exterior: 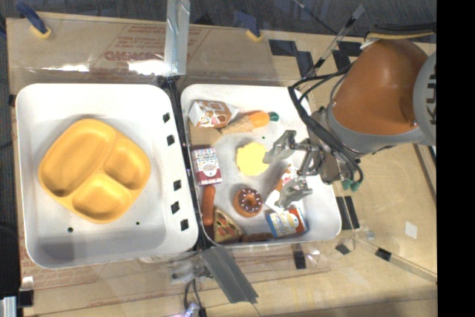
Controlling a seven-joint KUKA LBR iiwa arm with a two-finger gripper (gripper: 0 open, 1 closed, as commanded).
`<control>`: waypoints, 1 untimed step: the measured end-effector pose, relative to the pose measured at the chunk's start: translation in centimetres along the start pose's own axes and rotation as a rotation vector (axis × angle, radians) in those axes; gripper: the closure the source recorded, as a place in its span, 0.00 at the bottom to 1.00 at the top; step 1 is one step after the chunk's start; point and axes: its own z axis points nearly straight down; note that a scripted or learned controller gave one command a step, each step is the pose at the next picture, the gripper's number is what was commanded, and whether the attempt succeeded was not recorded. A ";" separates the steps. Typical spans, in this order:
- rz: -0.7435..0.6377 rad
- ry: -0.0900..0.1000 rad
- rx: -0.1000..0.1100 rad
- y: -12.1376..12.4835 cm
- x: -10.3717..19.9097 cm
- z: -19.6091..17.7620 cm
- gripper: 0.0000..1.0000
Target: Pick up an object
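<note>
saw the arm (375,96) nearest the lens, its orange band bulking large at 3 o'clock in the view, grey wrist below it. traced it inward to the fingers (280,145), low over the 3 o'clock side of the right bin (245,91). found the fingers spread wide, one toward 12 o'clock and one toward 6 o'clock, with nothing seen gripped between them. noted a small red and white thing (286,178) lying in that gap on the bin floor, too small to name.

found the pickable things all crowded in the right bin. placed a yellow round piece (251,158) at the bin's middle, just beside the upper finger at its 9 o'clock. saw a donut (248,200) at 6 o'clock from that piece, near the lower finger. spotted a can (286,221) with red and blue on it at the bin's 5 o'clock corner, just beside the lower finger. noted a carrot (252,119) and a small printed carton (211,114) along the 12 o'clock wall, side by side. saw a dark red box (206,165) at the 9 o'clock wall, a sausage (208,204) at 6 o'clock from it, and a pizza slice (226,228) in the 7 o'clock corner.

found the left bin (30,234) holding a yellow divided plate (96,168), well apart from the fingers. saw both bins side by side on the desk (386,234), a silver tape strip (177,33) at 12 o'clock from the seam between them, and black cables (312,78) looped beside the arm.
</note>
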 end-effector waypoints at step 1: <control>-0.079 0.006 -0.003 -3.2 -7.1 12.2 0.00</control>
